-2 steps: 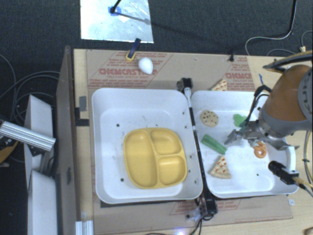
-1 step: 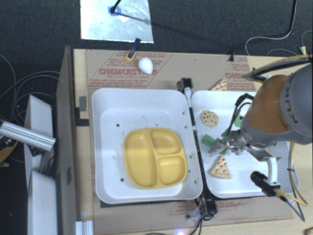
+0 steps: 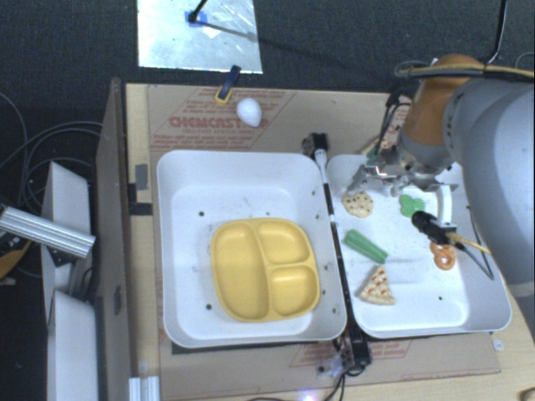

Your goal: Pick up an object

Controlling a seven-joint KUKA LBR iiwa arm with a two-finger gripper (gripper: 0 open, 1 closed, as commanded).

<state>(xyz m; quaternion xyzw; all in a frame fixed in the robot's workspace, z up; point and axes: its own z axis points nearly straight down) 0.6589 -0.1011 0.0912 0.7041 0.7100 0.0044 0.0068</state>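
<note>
Centre the claw, grip state indiscernible, over the round speckled toy cookie at its 8 o'clock before descending.

In the right bin, a green stick lies flat and slanted near the bin's left wall. A pizza slice lies just below it, a cookie above it, an orange ring to its right.
</note>
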